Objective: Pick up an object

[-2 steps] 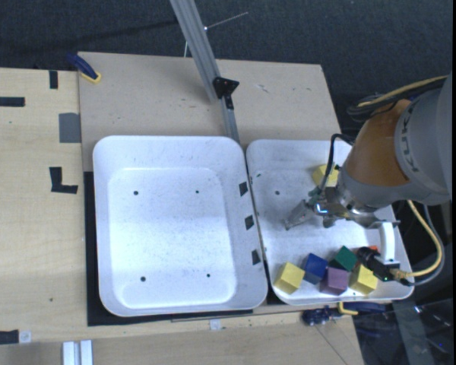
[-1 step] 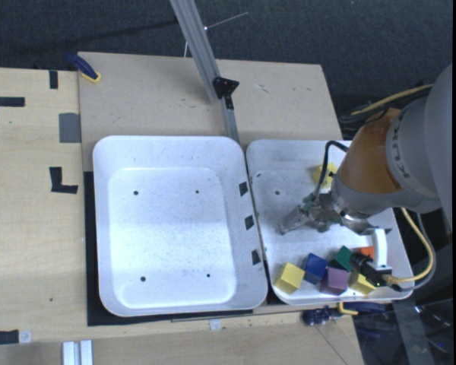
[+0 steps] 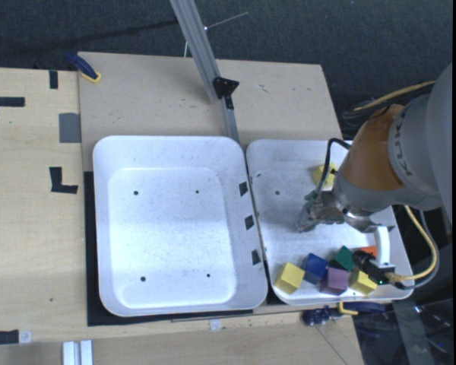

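Observation:
My gripper hangs low over the middle of the right bin, below the grey arm with its orange band. Its dark fingertips point down toward the bin floor, and I see nothing between them. Along the bin's front edge lies a cluster of blocks: a yellow block, a blue block, a purple block, a green block and a second yellow block. Another yellow piece peeks out behind the arm near the back of the bin.
The left bin stands beside the right one, sharing a raised rim in the middle. A grey metal pole slants across the bench behind the bins. A cable loops along the arm at the right.

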Motion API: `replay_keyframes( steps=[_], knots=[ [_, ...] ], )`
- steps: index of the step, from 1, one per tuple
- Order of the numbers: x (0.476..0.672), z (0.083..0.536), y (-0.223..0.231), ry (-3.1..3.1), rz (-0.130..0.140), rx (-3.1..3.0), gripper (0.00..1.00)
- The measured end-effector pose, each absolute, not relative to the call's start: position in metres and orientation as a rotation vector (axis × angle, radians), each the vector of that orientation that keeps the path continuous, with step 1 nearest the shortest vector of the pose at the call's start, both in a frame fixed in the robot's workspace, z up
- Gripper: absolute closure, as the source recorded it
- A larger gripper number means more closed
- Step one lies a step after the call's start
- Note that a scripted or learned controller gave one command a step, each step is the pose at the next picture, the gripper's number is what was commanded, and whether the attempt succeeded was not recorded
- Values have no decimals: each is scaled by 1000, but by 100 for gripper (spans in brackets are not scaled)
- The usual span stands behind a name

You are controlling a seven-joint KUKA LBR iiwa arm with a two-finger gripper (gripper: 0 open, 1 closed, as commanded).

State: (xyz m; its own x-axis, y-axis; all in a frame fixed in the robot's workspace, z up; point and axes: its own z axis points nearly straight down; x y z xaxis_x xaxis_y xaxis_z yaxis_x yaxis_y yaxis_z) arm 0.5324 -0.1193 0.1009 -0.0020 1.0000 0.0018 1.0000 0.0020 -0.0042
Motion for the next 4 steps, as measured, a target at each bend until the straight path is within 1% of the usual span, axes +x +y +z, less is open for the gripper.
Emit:
replay_keyframes(
  steps=[1, 2, 3, 4],
  knots=[
    [530, 145, -124, -2223, -2, -2222, 100],
    [534, 189, -130, -2225, -3, -2222, 100],
    [532, 245, -120, -2228, -4, -2221, 100],
    [526, 232, -67, -2227, 1, -2213, 100]
  ],
)
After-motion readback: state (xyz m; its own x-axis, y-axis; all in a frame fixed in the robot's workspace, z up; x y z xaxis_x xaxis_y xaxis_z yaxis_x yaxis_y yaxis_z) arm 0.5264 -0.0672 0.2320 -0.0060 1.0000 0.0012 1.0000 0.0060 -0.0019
